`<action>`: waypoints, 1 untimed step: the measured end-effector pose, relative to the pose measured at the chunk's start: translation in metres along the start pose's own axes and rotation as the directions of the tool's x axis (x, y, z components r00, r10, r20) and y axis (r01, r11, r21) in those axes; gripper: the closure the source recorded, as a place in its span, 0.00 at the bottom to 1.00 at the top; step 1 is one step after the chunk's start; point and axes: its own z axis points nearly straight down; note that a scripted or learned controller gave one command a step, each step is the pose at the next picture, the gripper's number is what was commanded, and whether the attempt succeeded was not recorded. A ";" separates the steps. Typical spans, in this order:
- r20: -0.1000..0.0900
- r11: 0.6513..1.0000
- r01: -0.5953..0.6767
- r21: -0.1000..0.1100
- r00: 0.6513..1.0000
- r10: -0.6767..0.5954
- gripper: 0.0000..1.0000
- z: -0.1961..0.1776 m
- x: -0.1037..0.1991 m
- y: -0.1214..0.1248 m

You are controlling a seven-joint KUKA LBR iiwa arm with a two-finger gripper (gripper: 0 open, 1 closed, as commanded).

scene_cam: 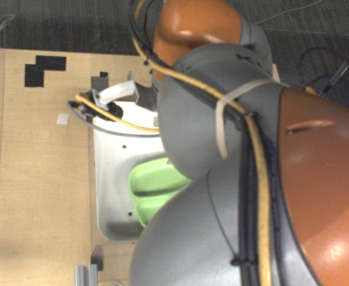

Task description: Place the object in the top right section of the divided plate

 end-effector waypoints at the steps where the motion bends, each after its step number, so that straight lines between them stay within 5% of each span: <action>1: 0.000 1.000 0.000 0.000 1.000 0.000 0.00 0.000 0.000 0.000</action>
